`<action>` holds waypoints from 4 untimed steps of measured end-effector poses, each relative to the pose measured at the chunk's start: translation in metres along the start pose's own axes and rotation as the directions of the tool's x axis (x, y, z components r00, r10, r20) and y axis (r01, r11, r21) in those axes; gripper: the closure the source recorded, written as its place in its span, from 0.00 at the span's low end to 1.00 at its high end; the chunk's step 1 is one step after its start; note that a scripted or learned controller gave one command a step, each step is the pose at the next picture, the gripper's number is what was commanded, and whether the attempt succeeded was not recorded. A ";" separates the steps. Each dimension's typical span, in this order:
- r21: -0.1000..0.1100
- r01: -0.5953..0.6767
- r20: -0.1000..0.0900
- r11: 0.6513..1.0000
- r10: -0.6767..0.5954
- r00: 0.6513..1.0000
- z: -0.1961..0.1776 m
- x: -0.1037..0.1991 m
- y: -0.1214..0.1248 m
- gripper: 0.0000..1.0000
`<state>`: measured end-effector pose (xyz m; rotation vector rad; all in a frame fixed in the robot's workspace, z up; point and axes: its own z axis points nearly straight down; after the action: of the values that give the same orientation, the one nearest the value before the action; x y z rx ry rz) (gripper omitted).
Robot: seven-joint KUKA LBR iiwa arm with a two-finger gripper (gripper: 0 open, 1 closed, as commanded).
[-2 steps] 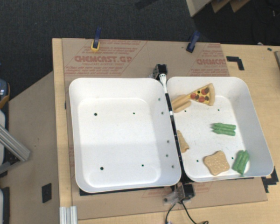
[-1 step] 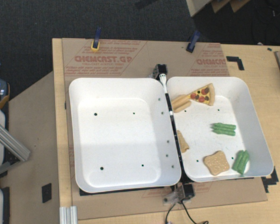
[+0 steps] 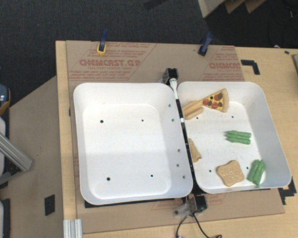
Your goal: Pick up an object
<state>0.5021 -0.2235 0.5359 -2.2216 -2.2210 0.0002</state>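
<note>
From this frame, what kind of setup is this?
Likely a robot-grasping test bench, not a kitchen: two white bins, the left bin and right bin, sit on a clamped cardboard sheet, with toy food such as a pizza slice.

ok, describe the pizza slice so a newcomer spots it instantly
Look in the right-hand bin, at its far end near the divider. The pizza slice is a yellow wedge lying next to a tan bread stick. It alone has red round toppings.
</note>
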 end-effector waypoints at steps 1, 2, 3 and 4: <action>0.000 0.000 0.000 1.000 0.000 1.000 0.000 0.000 -0.024 0.00; -0.005 0.001 0.004 1.000 -0.001 1.000 -0.011 0.000 -0.022 1.00; 0.006 0.002 -0.002 1.000 -0.002 1.000 0.071 0.007 0.008 1.00; -0.005 -0.001 0.003 1.000 0.001 1.000 0.048 -0.001 -0.024 1.00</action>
<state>0.4785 -0.2244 0.4875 -2.2270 -2.2240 -0.0021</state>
